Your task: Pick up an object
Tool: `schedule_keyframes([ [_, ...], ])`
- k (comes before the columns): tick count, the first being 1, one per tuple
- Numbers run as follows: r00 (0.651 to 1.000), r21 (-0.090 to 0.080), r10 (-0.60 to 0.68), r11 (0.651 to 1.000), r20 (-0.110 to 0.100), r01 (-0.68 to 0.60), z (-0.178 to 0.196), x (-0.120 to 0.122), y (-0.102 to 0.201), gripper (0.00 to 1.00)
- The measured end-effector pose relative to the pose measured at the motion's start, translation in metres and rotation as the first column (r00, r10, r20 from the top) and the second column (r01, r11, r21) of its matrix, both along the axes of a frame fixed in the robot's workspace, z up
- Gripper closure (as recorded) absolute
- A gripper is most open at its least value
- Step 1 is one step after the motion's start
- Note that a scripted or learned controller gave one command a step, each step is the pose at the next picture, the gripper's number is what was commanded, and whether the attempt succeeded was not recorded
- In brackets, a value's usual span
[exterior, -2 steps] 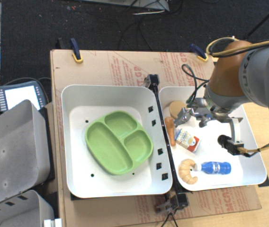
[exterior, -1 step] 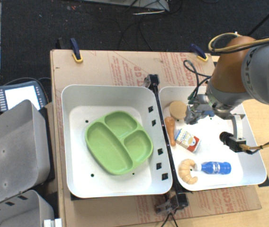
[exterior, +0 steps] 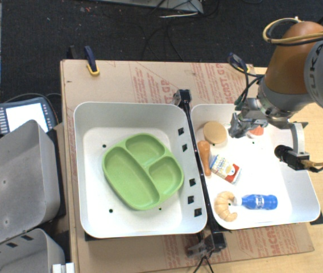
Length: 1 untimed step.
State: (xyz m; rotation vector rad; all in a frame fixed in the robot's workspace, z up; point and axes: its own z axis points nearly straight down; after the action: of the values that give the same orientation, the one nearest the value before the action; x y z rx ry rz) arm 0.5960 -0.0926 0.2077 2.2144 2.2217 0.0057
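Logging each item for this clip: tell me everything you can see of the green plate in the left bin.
The green plate is a light green, plastic-looking divided tray with rounded corners and three compartments, one long and two smaller, all bare. It lies flat and upright, turned at an angle, on the floor of the left bin, near its middle. Nothing else touches it.

Glossy green plastic tray (exterior: 143, 170), matt cardboard bench (exterior: 127, 78)

The arm (exterior: 312, 67) is a rounded grey casing with a broad orange band. A yellowish cable (exterior: 278, 26) loops at its 11 o'clock side. Toward 8 o'clock sits the dark metallic hand (exterior: 241, 127); a black fitting (exterior: 289, 155) juts at 6 o'clock.
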Motion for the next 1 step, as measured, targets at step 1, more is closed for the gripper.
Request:
schedule_keyframes([
  [1,1.0,0.0,0.0,1.0,0.0,0.0,0.0533,0.0013,0.0002,1.0],
])
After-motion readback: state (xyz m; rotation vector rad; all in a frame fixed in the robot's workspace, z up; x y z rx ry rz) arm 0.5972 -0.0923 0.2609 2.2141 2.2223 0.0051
